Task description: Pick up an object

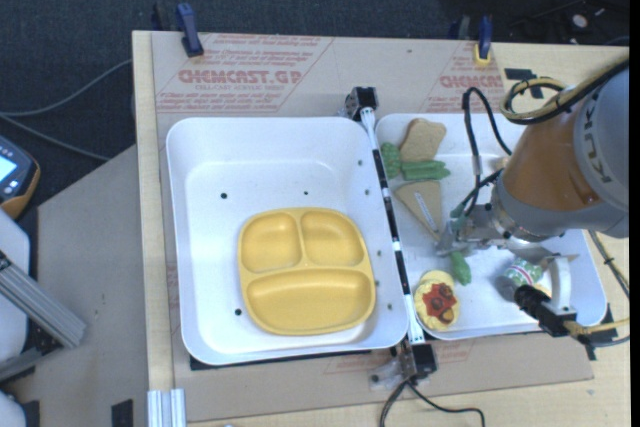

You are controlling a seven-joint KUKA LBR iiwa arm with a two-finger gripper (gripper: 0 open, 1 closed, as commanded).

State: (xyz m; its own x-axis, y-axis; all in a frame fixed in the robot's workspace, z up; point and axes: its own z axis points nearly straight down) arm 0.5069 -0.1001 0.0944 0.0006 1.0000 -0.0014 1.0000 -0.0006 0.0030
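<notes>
Camera view: I looked down on two white bins on the worktop (150,215), my arm (560,165) reaching in from the right over the right bin (590,300).
Left bin (200,165): it held a yellow divided tray (303,270), lying flat and well apart from me.
Right bin: it held small toy foods, namely a tan bread slice (423,137) at the far end, a green piece (418,170) just beside it, a beige wedge (420,205), a small green bit (460,267) and a round pizza piece (439,301) near the front wall.
Gripper (462,237): it hung low between the wedge and the green bit; whether it was wide, narrow or holding anything I could not tell, since my wrist hid it.
Nearest thing: the green bit lay just beside my gripper, on the bin floor.
Handling: I judged these toys light and stiff, smooth enough to slip, and not fragile.
Where to hold: I judged the green bit best pinched across its narrow width, near its middle.
Risk: a light piece could skid away or tip against the wedge.
</notes>
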